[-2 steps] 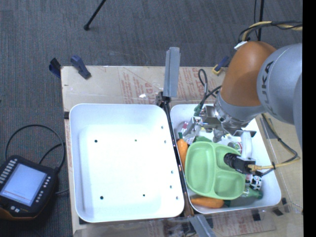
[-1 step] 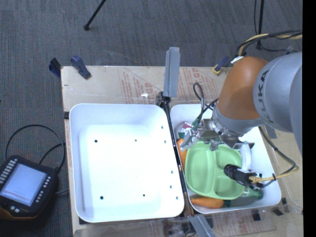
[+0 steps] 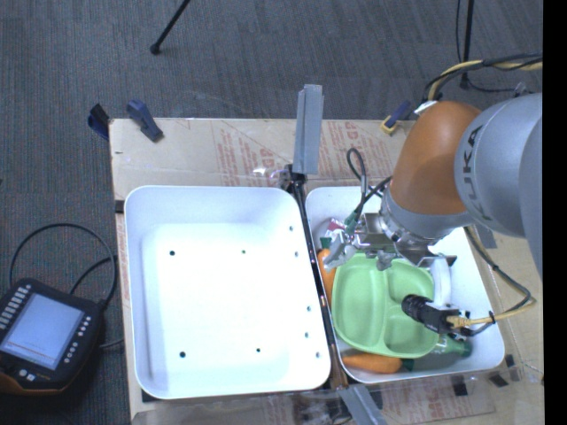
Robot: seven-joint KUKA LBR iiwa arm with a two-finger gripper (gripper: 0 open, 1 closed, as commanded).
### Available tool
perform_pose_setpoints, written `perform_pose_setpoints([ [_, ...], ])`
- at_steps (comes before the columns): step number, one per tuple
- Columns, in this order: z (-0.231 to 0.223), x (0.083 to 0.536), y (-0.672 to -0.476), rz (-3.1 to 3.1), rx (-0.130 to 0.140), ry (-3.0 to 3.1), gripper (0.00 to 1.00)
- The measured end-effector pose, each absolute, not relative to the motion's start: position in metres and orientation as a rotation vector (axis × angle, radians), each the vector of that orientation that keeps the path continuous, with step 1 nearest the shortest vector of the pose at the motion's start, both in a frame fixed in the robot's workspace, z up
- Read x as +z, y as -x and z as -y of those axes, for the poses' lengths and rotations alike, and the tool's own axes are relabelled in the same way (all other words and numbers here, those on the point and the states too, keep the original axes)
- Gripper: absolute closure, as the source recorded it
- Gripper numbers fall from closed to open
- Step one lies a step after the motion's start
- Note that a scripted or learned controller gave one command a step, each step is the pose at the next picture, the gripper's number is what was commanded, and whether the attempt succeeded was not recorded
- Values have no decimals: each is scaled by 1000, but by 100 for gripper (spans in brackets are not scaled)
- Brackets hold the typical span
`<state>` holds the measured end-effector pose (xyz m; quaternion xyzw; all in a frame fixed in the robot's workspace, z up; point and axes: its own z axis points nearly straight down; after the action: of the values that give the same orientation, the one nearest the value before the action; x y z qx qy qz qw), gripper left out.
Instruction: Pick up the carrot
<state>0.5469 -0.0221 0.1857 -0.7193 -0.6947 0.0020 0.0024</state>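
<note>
Orange carrot (image 3: 374, 362) flat along the right bin's (image 3: 490, 321) near wall, half under a green tray (image 3: 372, 304); pincer state unclear.

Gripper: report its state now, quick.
Gripper: low in the right bin, above the green tray; its state cannot be told.

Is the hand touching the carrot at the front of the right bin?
Cannot tell. In the camera view the carrot pokes out from under the green tray at the bin's front edge, while the hand sits over the tray, its tips hidden by the wrist.
</note>
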Motion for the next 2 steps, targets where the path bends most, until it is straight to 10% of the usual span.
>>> perform_pose_setpoints([
  [1, 43, 186, -490, 2064, 7, 2361, 0],
  [2, 47, 248, -585, 2109, 4, 2325, 0],
])
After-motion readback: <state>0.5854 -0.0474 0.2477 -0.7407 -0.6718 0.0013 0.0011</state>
